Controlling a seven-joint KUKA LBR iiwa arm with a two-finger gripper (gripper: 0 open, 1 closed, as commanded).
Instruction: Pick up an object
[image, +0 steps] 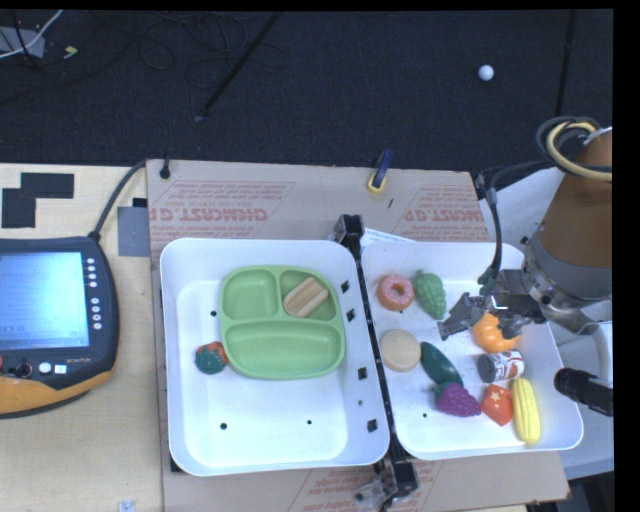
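Camera view: a fixed look down at a slant on a surface (90, 440) bearing two shallow white bins side by side.
Left bin (200, 420): holds a green divided plate (280, 345). A tan bread-like piece (305, 296) lies in the plate's upper right compartment. A small red and green toy strawberry (210, 357) lies just beside the plate's lower left edge.
Right bin (470, 445): holds toy foods. A pink doughnut (395, 292) sits near the upper left, with a green leafy vegetable (431, 294) just beside it. A pale round bun (400, 350) lies below the doughnut. A dark green cucumber (439, 362) lies near the bun, above a purple bunch of grapes (457, 400). A yellow corn cob (526, 408) lies at the lower right, next to a red piece (497, 402).
Arm (580, 220): reaches in from the right, over the right bin.
Pincer (492, 318): low over the right bin, directly above an orange toy (494, 335). Whether it is parted or closed, and whether it grips the orange toy, cannot be told.
Far left: a handheld control pad (50, 320) with a lit screen rests on the surface.
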